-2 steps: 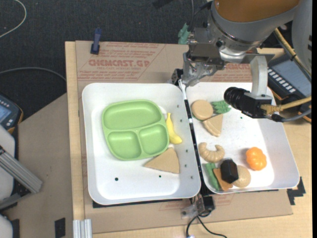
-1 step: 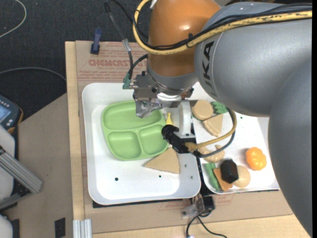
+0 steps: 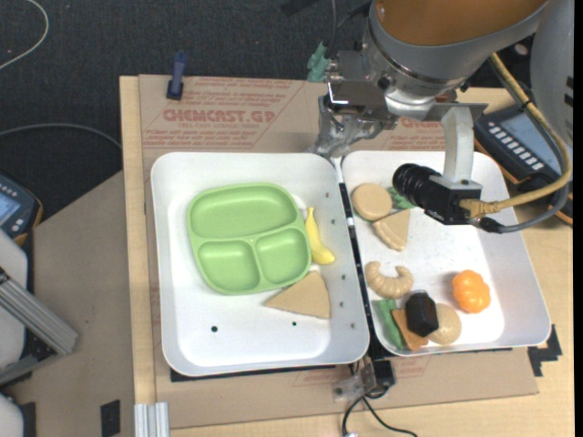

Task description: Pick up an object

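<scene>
My gripper [image 3: 339, 144] hangs over the back rim where the two white bins meet, with nothing seen in it. The left bin [image 3: 173, 271] holds a green divided plate [image 3: 246, 238], a small yellow banana [image 3: 317, 238] at the plate's right side, and a tan wedge [image 3: 303, 297]. In the right bin [image 3: 519, 271] lie a round tan biscuit [image 3: 369, 200], a tan slice [image 3: 393, 232], a croissant [image 3: 390, 280], an orange fruit [image 3: 471, 290], and a black block [image 3: 421, 312] on top of green and tan pieces.
A black cylinder [image 3: 424, 189] mounted on the arm overhangs the right bin's back part. The bins rest on a cardboard sheet [image 3: 228, 107] with a blue clip [image 3: 176, 76] at its back left. A keypad device [image 3: 521, 139] and cables lie at the right.
</scene>
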Controlling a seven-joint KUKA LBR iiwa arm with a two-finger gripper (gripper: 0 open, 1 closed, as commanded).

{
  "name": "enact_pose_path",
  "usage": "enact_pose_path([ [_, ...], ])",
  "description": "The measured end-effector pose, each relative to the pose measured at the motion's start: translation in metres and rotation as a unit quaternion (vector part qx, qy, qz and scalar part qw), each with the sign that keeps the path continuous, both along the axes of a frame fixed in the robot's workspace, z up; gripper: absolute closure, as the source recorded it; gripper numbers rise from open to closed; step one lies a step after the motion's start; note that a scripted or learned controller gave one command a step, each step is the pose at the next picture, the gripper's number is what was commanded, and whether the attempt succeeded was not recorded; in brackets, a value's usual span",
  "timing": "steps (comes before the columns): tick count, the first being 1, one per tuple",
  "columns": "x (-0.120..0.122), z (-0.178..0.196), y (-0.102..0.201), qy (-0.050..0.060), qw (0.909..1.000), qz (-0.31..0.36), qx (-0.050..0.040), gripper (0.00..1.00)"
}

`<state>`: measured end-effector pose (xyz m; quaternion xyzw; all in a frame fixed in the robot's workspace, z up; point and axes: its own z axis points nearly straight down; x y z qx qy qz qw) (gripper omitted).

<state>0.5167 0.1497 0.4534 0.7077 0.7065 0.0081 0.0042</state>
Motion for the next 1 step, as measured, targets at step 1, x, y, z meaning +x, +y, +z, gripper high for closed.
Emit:
enact_pose_path([
  [1,-0.0235,-0.0280,-0.0881,0.011,0.9999,-0.004,-0.0038,1.00],
])
